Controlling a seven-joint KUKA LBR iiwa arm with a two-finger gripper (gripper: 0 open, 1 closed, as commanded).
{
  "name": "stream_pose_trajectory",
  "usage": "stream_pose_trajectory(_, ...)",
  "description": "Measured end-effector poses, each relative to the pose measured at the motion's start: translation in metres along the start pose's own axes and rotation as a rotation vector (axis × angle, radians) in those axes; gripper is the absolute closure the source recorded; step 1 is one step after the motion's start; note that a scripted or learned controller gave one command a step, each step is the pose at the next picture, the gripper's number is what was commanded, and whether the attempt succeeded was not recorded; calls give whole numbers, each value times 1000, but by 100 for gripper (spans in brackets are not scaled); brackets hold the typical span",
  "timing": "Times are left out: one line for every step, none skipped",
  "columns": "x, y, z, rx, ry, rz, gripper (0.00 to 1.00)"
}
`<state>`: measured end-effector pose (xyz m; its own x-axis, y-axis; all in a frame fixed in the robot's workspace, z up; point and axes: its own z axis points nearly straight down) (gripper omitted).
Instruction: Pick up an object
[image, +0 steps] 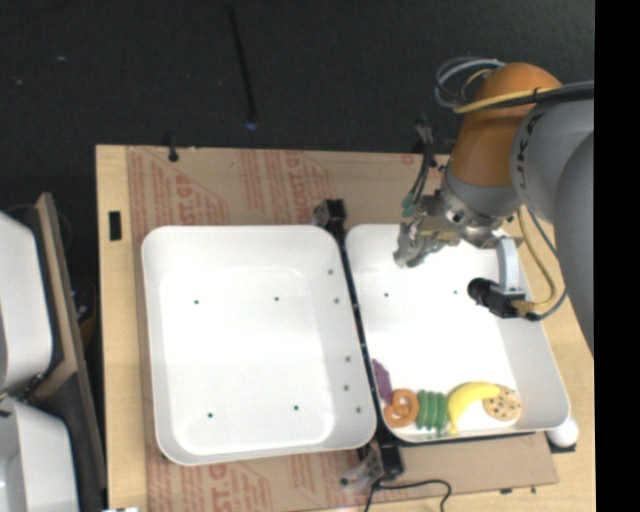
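Two white bins are sitting side by side on the bench, and the gripper (412, 252) is hanging over the far part of the right bin (440, 330), close to the wall that this bin shares with the left bin (245, 340). Whether the gripper is wide or narrow, I cannot tell, because it is looking small and dark from this camera.

All the objects are lying well apart from the gripper, in the near corner of the right bin, in a short row along its front wall. A yellow banana (472, 397) is curving there, and a round tan cookie with dark spots (501, 405) is touching its right end. Just left of the banana a green ribbed piece (432, 410) is lying, and next to it an orange pretzel-like ring (402, 408). A small purple thing (381, 377) is lying a little nearer to the gripper, beside the shared wall.
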<state>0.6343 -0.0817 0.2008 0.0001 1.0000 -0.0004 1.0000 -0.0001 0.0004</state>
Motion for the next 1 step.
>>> stream_pose_trajectory(-15,53,68,6,0,1,100)
